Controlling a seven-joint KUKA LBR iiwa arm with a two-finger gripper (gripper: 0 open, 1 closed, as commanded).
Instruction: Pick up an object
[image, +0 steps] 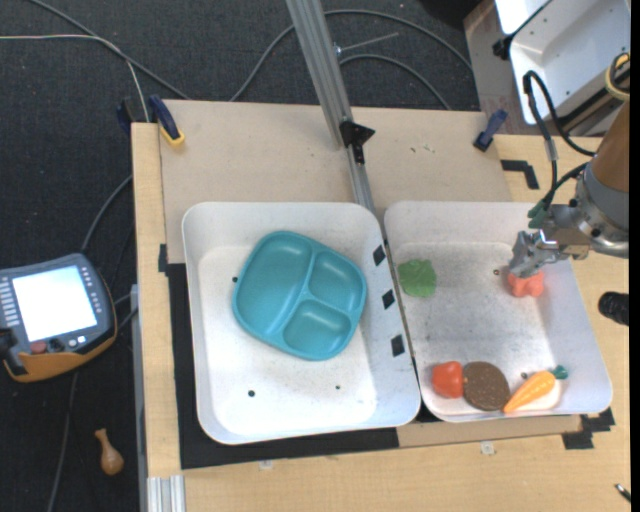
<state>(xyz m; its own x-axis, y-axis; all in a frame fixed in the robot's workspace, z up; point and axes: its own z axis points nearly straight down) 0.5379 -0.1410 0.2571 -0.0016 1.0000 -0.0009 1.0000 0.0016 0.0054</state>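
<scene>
My gripper (524, 268) hangs low over the right bin (480, 320), near its far right side, directly above a small red-orange object (527, 286) that touches or sits just under the fingertips. A green lumpy object (417, 278) lies at the bin's left side. Along the bin's near edge lie a red tomato-like object (448, 379), a brown round object (485, 386) and an orange carrot (531, 391).
The left bin (290, 400) holds a teal divided plate (299, 294). A metal pole (330, 80) slants down to the bins' far edge. Blue clamps (166, 121) sit at the bench's far corners. A teach pendant (52, 315) lies off the bench on the left.
</scene>
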